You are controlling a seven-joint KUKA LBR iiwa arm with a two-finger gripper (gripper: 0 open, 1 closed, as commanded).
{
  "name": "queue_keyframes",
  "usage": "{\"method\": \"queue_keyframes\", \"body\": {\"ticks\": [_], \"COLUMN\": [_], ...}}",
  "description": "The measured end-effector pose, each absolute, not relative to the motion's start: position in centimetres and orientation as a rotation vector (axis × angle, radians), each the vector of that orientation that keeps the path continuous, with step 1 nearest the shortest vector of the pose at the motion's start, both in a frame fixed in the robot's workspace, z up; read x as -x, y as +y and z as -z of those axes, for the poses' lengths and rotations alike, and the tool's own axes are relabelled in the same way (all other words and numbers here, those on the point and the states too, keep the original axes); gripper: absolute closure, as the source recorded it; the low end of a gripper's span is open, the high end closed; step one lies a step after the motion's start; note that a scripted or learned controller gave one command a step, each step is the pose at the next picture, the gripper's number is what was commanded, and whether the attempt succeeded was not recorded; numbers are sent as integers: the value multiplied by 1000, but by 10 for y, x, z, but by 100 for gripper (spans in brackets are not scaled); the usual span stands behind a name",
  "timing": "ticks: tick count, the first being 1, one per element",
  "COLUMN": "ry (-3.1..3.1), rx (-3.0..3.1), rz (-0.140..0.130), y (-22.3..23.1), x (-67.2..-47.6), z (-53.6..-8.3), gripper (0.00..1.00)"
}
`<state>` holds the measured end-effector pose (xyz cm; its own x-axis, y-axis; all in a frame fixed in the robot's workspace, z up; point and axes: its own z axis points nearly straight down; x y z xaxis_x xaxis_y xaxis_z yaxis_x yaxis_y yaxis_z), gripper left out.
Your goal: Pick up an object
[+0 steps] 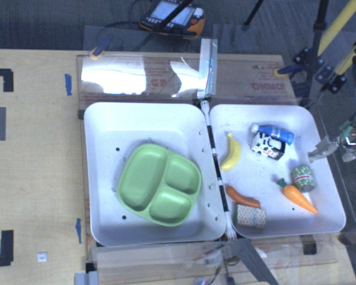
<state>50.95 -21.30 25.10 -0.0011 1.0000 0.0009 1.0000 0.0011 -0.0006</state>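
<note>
The right bin (320, 218) holds several small objects. A yellow banana (231, 152) lies near its left wall. Toward the back rests a blue and white package with black spots (269, 141). An orange carrot (298, 197) and a green patterned ball (304, 177) sit at the right side. A red-orange sausage (242, 196) and a small patterned roll (250, 217) lie at the front left. My gripper (338, 147) is at the right rim of this bin, above and right of the green ball, touching none of the objects.
The left bin (101, 129) holds a green divided plate (159, 184). A clear plastic sheet and cardboard (148, 76) lie behind the bins. A handheld controller (171, 15) rests at the back. Tripod legs and a yellow pole (338, 16) stand at the back right.
</note>
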Motion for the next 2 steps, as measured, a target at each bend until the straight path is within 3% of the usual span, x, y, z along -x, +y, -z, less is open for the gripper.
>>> {"method": "queue_keyframes", "body": {"ticks": [1,2], "ry": [-2350,-2562], "rx": [2090,1814], "rz": [2,24], "y": [-220,-213], "x": [-541,-515], "z": [-145,-89], "gripper": [0,0]}}
